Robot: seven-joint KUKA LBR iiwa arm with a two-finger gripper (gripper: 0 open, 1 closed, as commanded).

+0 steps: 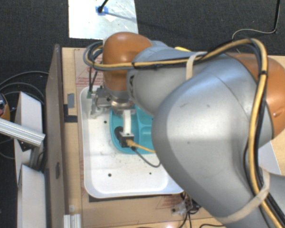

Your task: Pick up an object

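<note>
A teal plastic object lies in the left white bin, near the bin's middle, partly hidden under the arm. My gripper hangs low over the bin's far left part, just left of the teal object. The big grey arm with its orange band covers the right of the bin and whatever lies beyond it. Nothing can be seen held by the gripper.
The bin's near floor is bare white with small holes. A brown bench wall runs along the left. A white sheet lies beyond the bench, and a metal rail sticks out at far left.
</note>
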